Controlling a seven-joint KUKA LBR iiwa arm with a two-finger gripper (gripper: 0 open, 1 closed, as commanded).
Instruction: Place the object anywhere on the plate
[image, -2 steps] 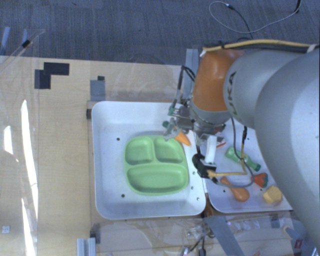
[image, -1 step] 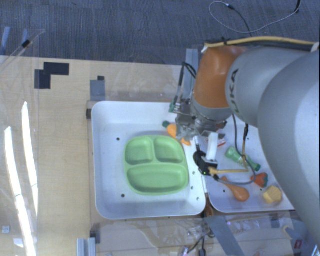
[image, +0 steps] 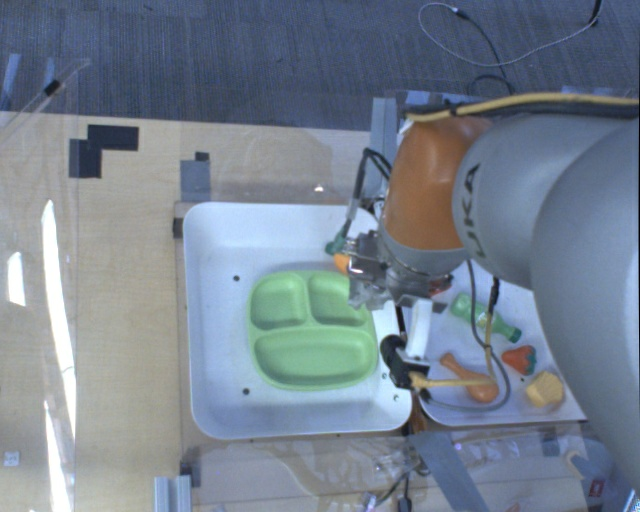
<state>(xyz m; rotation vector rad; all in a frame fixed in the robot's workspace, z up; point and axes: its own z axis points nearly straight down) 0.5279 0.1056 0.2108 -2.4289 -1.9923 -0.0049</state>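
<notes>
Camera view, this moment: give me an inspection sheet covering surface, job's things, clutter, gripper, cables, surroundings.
Surface: wooden bench bearing two white bins; left bin, right bin.
Job's things: green divided plate in the left bin; small orange object at the gripper, hold unclear.
Clutter: right bin holds a green bottle, orange spoon, red piece, yellow piece.
Gripper: gripper over the plate's right rim.
Cables: cable on the floor; yellow cable along the arm.
Surroundings: grey carpet.
</notes>
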